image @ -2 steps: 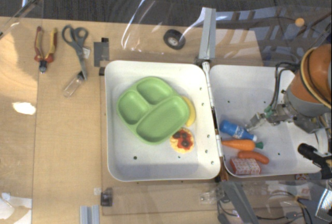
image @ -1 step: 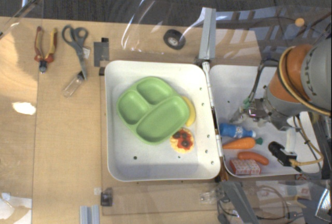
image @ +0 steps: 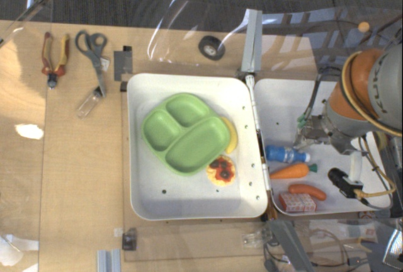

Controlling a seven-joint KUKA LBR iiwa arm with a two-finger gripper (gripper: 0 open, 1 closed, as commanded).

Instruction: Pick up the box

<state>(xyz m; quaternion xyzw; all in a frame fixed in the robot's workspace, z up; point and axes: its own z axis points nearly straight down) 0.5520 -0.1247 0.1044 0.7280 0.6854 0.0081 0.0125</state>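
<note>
A: Where's the box (image: 297, 202) sitting?

B: In the right bin (image: 277, 101), down at the near edge, at the bottom of that bin as the camera sees it. It's a small reddish carton lying flat, its long side running left to right, roughly along the bin's near wall.

A: And the gripper (image: 310, 133)?

B: Hanging over the same bin but farther back, just above the blue-capped bottle (image: 286, 154). Whether it's spread or pressed together I can't tell; it's too small and dark against the arm. Nothing visibly sits in it.

A: So which way does it need to go?

B: Toward the camera and slightly left. The box lies on the near side of the gripper, with the bottle, a carrot (image: 290, 171) and a red sausage-shaped thing (image: 307, 191) lined up in between. The sausage is just beside the box, nearly touching its far edge.

A: Tricky?

B: I'd judge so. Closing across the box's short side means one finger coming down right by that sausage, the other near the bin wall.
</note>
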